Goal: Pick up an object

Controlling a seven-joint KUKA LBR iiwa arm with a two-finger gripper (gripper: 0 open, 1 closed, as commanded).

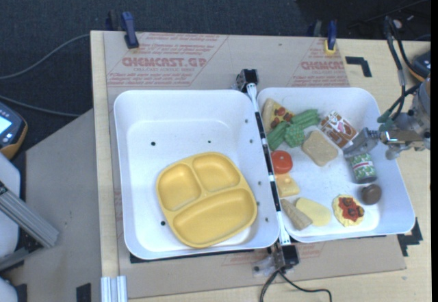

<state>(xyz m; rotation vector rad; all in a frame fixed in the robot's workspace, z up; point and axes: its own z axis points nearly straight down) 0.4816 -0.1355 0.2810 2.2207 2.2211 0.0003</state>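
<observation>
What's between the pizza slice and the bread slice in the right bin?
In the camera view, green toy vegetables lie between the pizza slice and the bread slice.

Yellow divided plate (207,200) in left bin (137,122); 2 blue clamps (128,29).

Yellow tray (207,199); white bins (137,157); green pickle (295,126); red tomato (281,161); can (363,168) possibly green-labelled.

Divided plate (205,199) in the left bin (137,116); toy foods in the right bin (395,203), can (363,168) right of bread slice (320,148)
</observation>
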